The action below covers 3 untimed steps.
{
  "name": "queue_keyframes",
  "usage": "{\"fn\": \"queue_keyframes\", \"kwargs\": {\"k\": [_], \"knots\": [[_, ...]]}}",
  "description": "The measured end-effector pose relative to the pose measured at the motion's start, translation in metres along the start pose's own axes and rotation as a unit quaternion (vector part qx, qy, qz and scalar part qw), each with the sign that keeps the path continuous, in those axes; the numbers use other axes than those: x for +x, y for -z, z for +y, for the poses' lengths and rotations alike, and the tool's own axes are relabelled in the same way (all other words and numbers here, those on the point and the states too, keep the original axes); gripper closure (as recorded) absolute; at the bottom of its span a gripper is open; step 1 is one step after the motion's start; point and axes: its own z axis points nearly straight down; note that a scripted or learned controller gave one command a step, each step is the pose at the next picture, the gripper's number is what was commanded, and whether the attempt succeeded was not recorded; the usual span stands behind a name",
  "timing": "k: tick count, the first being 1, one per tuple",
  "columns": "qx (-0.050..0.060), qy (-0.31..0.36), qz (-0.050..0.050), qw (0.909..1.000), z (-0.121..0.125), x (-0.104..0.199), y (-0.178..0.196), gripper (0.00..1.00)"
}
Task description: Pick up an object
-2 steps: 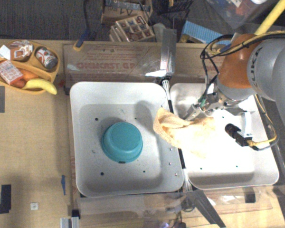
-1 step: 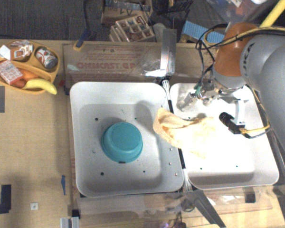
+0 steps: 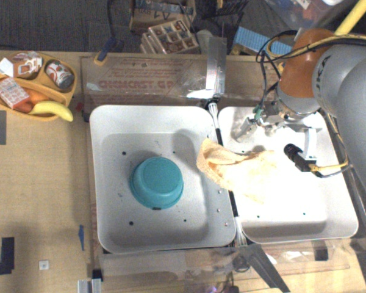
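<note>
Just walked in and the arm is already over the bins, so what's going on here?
The robot arm reaches in over the right bin, with its hand low near that bin's far left corner. Nothing is visibly held in it. A yellowish cloth lies draped across the divide between the two bins, just in front of the hand. A teal bowl sits upside down in the left bin, untouched.

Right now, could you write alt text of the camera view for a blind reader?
A grey robot arm reaches over the right white bin. A crumpled yellow cloth drapes across the divide between both bins; an upside-down teal plastic bowl sits in the left white bin.
</note>
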Motion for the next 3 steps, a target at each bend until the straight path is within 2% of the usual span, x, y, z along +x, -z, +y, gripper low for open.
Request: {"fn": "queue_keyframes", "kwargs": {"k": [1, 2, 3], "knots": [[0.000, 0.118, 0.002, 0.9930, -0.045, 0.022, 0.002, 0.00], [0.000, 0.118, 0.002, 0.9930, -0.045, 0.022, 0.002, 0.00], [0.000, -0.058, 0.000, 0.9983, 0.000, 0.003, 0.000, 0.00]]}}
